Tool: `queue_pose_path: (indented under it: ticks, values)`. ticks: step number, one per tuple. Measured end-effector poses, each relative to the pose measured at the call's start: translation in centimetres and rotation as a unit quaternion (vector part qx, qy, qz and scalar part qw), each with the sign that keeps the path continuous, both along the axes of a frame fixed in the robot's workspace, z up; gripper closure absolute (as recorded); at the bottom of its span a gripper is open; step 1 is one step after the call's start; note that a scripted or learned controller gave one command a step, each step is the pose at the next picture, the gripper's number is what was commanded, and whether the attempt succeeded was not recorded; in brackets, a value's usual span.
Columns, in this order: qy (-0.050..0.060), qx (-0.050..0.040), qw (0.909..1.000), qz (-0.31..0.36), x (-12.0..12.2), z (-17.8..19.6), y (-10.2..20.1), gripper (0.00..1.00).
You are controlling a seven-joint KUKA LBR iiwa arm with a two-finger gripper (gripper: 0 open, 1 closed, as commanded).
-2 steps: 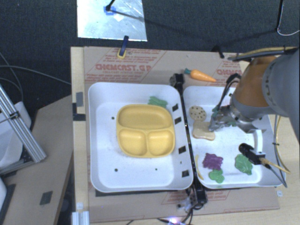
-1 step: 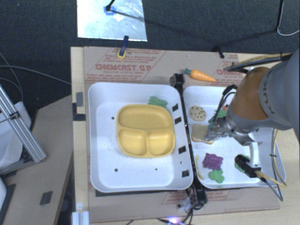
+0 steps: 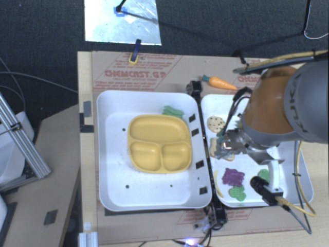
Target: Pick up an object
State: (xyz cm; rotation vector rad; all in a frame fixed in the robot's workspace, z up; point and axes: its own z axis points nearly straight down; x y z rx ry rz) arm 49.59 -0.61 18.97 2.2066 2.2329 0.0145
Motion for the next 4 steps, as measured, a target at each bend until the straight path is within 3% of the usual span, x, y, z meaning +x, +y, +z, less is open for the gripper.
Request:
queue_pose_path:
  ticks: [1, 2, 3, 4]
  values:
    - [0.003, -0.0039, 1.0000, -0.008, -0.9, -0.5, -6.6, 1.00]
    - [0.001, -0.0027, 1.0000, -0.002, 6.4, -0.5, -2.9, 1.00]
    - [0.003, -0.0026, 1.0000, -0.004, 6.1, -0.5, -3.1, 0.00]
    - [0.008, -0.0031, 0.9999, -0.009, -1.4, -5.5, -8.9, 0.00]
